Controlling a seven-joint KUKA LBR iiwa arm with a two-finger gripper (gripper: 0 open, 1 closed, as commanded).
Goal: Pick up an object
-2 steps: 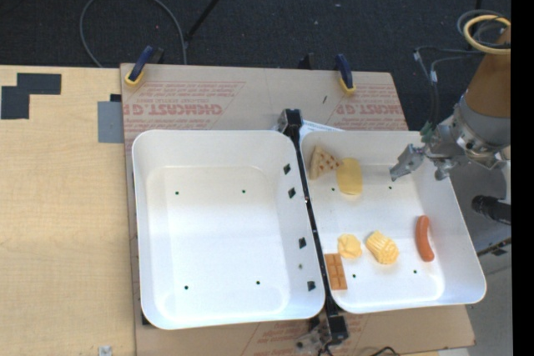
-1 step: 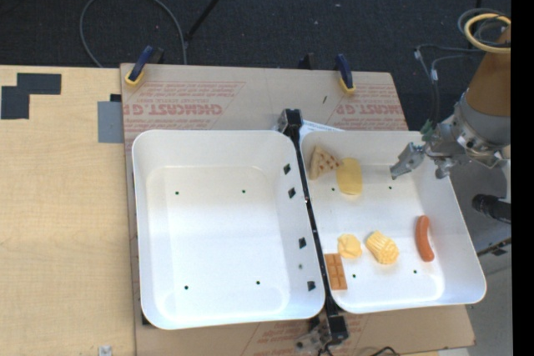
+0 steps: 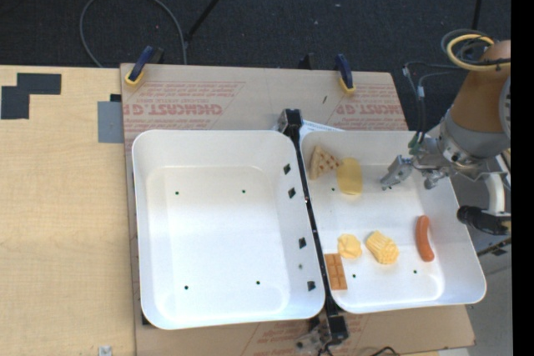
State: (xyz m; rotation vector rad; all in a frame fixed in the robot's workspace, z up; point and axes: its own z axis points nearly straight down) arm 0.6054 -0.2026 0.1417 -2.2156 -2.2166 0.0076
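Grey two-finger gripper, fingers spread and holding nothing, hovers at the upper right of the right-hand shallow white bin, near a pale yellow block.

The arm: grey metal with an orange band

The arm has a wide orange band above a grey wrist ring. Below the ring sits the gripper, grey metal with thin fingers. A yellow cable coil lies above the band.
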